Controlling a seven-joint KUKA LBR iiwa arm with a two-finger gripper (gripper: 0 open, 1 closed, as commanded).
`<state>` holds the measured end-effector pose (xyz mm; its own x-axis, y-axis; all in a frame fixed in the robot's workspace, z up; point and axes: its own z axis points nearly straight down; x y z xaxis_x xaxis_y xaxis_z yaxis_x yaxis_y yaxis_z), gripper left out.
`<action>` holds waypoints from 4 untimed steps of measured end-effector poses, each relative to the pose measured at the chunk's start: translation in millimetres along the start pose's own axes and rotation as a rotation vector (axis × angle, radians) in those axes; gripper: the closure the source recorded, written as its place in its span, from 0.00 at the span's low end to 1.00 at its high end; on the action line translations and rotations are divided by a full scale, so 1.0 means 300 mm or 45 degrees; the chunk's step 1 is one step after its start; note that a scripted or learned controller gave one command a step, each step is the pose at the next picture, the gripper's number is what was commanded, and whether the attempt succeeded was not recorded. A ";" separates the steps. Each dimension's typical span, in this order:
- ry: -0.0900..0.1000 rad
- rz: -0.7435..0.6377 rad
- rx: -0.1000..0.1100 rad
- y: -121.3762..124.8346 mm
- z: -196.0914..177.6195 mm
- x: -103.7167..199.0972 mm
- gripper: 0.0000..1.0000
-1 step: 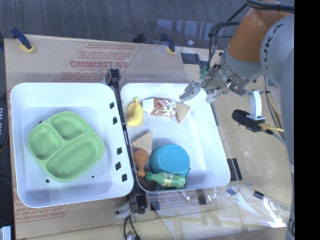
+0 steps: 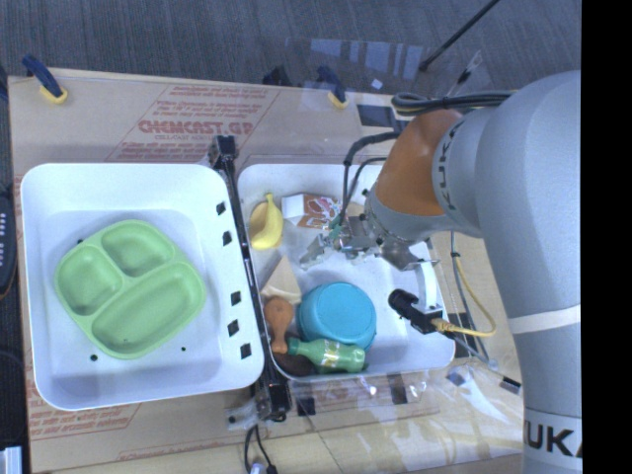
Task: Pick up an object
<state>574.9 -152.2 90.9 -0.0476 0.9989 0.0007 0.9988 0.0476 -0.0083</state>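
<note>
Hovering my gripper low over the upper middle of the right bin. Arm comes in from the right of the frame, with the orange band just above the wrist. Can't tell how far open the gripper is from this angle, and I see nothing held in it.

Pickable stuff is nearly all in the right bin:
- banana at upper left of that bin, close to the divider wall and just left of the gripper
- small white box and red-printed packet along the top edge, right above the gripper
- pale wedge below the banana
- blue bowl lower centre, below the gripper and apart from it
- brown drumstick-shaped piece touching the bowl's left side
- green bottle lying on its side against the bowl's lower edge, near the bottom wall
- dark brown lump in the bottom-left corner, partly under the bottle; can't tell what it is

Left bin has a green divided plate, left of centre and tilted in the frame.

Both bins sit on a printed cardboard sheet. Blue clamps grip its top edge.
</note>
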 end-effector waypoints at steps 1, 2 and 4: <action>-0.001 0.326 -0.001 0.175 -0.004 0.122 0.00; 0.001 0.314 0.007 0.174 -0.036 0.125 1.00; 0.002 0.305 0.015 0.174 -0.068 0.127 1.00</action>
<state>625.3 -111.7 110.8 0.1907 0.9816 -0.0013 0.9814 -0.1907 -0.0203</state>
